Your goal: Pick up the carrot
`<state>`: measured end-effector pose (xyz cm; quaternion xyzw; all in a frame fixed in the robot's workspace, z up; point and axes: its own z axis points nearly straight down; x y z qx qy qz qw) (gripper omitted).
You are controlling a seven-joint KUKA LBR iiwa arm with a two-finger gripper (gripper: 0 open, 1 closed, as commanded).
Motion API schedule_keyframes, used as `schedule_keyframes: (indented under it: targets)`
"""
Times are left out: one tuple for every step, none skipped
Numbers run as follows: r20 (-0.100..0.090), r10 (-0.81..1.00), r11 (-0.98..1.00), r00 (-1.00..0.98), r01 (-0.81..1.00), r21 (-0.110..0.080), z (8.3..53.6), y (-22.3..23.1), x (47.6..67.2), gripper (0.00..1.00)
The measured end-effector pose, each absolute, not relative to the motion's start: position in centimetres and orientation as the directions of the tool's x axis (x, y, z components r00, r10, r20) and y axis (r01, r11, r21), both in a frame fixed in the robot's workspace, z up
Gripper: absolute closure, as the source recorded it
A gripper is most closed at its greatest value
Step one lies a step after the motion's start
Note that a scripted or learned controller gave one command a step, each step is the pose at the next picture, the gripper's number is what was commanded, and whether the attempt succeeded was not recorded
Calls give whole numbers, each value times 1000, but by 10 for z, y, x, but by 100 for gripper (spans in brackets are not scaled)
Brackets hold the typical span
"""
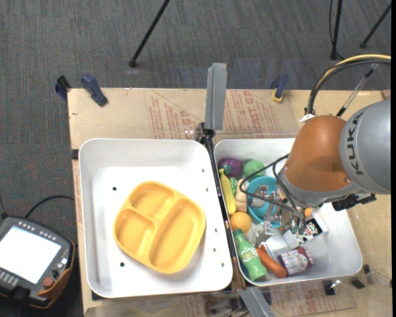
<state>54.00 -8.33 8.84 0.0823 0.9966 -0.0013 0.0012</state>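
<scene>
The carrot [272,261], a short orange-red stick, lies near the front edge of the right bin [346,253], between a green bottle [250,255] and a purple-red can [295,261]. My gripper [276,211] hangs under the orange wrist band, low over the middle of the right bin, above a teal bowl [258,193]. It sits a short way behind the carrot and apart from it. The wrist hides much of the gripper.
The right bin also holds a purple eggplant [231,167], a green piece [254,169], a banana [228,198], an orange [240,221] and a black-and-white card [311,228]. In the left bin [95,170] lies a yellow divided plate [160,225].
</scene>
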Motion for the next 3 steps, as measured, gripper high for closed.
schedule_keyframes:
  targets:
    - [-3,146,989,-989,146,-1,113,-160,547,0]
    - [-2,-213,977,-977,-213,0,88,-105,541,0]
    - [-5,-363,932,-932,-363,-2,133,-169,556,0]
